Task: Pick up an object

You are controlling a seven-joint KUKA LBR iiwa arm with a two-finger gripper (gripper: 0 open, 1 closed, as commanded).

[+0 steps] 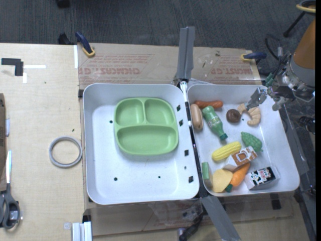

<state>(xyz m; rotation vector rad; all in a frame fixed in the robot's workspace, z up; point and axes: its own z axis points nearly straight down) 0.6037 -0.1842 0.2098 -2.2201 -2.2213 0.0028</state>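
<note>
The right bin (286,134) holds several toy foods. There is a red sausage (208,104), a hot dog (196,118), a green bottle (214,122), a brown mushroom (233,115) and a beige pastry (254,115). Nearer the front lie a corn cob (226,151), a green leafy piece (252,140), a small orange carton (242,156), a carrot (239,174) and a cow-print milk carton (262,176). My gripper (268,100) hangs over the bin's far right corner, just above and right of the pastry. It is open, with nothing between its fingers.
The left bin (100,174) carries a green divided plate (146,124). A grey tape ring (65,151) and scissors (9,205) lie on the wooden bench at left. Blue-and-yellow clamps (85,43) sit on the cardboard behind the bins.
</note>
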